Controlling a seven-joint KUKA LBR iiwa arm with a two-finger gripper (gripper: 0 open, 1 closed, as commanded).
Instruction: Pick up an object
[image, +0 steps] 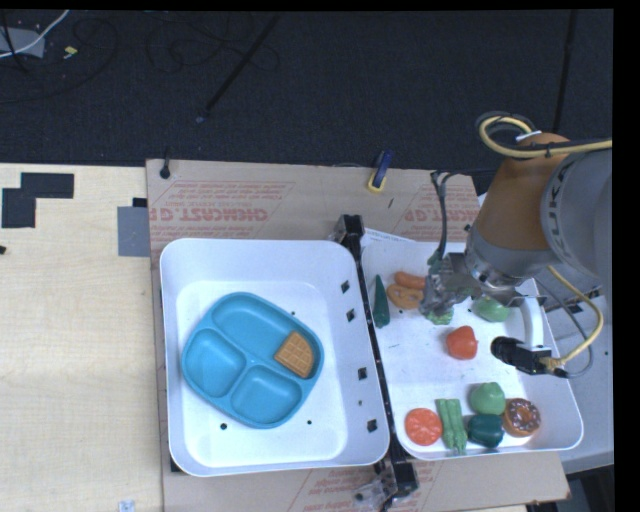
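The end effector (438, 300) hangs low near the right bin's (570, 425) far edge, beside a hot dog (407, 290); its grip state cannot be told. A clean pick likely needs centring over the hot dog before closing.

Two white bins (200, 270) counted. One blue divided plate (250, 360), one waffle piece (295, 353). Two red tomato-like items (461, 342), one donut (521, 416), about five green items (488, 398), one orange piece (406, 290).
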